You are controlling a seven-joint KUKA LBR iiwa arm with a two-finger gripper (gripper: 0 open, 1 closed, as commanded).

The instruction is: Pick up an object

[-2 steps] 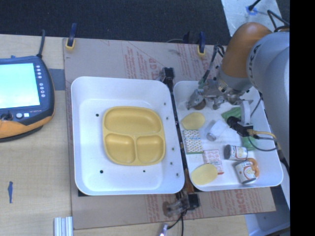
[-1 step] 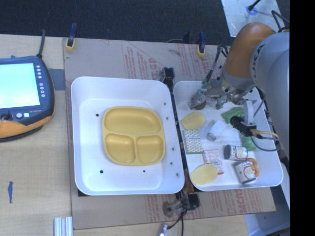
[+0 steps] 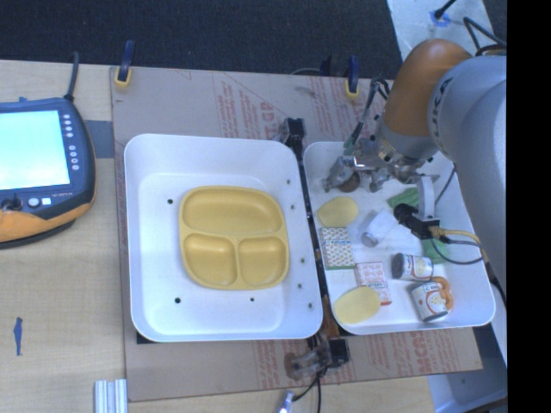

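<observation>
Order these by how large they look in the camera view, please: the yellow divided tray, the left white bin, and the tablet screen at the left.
1. left white bin, clearly the largest.
2. yellow divided tray, lying inside that bin.
3. tablet screen, though the frame edge cuts it off, so its rank against the tray is unsure.

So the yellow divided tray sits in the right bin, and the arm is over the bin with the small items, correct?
Not quite. The camera view shows the yellow divided tray lying in the left bin, not the right one. The rest holds: the arm is over the right bin, the one with the small items, such as the two small cans.
</observation>
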